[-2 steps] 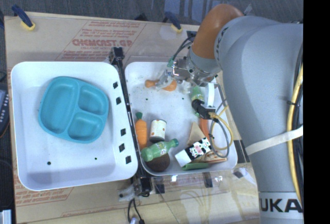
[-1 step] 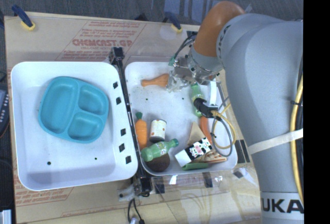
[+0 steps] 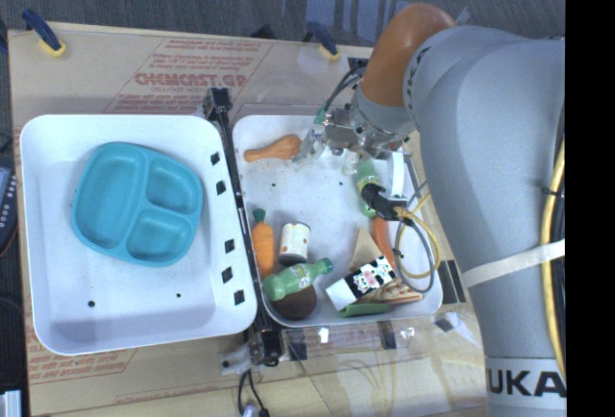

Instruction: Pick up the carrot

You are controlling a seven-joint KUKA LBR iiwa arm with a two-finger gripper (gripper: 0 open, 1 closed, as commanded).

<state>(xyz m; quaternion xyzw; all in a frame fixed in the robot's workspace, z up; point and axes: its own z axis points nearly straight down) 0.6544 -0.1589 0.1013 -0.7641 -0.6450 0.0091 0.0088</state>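
The left bin holds a blue divided plate. Just past the divider, in the right bin, the carrot lies along the left wall. Its long axis runs up-and-down the view, green top toward the far side and orange tip pointing at the near edge. Beside it sit a small can, a green bottle lying across a dark round object, and a black-and-white carton. Farther back, a chicken drumstick rests near the far wall. The gripper hangs just right of the drumstick, well apart from the carrot; whether its fingers are spread or closed cannot be told from here, and nothing is visibly held. This looks like the approach step: the next move calls for travelling toward the near-left of the bin, aligning across the carrot's width, then descending close to the wall.
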